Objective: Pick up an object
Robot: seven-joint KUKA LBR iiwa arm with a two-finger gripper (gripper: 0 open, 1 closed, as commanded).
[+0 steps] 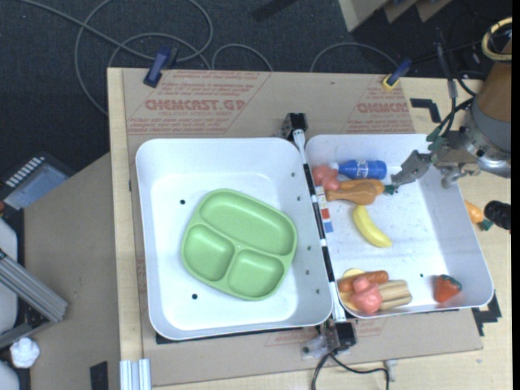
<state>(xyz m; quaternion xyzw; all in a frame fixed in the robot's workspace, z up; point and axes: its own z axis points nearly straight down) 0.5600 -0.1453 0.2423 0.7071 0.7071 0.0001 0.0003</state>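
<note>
My gripper [426,175] hangs over the upper right part of the right bin [455,242], reaching in from the right. It is open, with nothing between its fingers; the left fingertip [404,175] sits just right of the brown drumstick [357,190]. A blue bottle [361,169] lies above the drumstick, with a pink piece [323,176] at their left. A yellow banana [371,226] lies in the bin's middle. A hot dog with pink pieces [374,291] rests at the front wall, and a red strawberry [446,287] sits in the front right corner.
The left bin [162,177] holds a green divided plate [238,244]. An orange object [474,212] lies outside the right bin's right wall. Cables and clamps run along the board's far edge [268,75].
</note>
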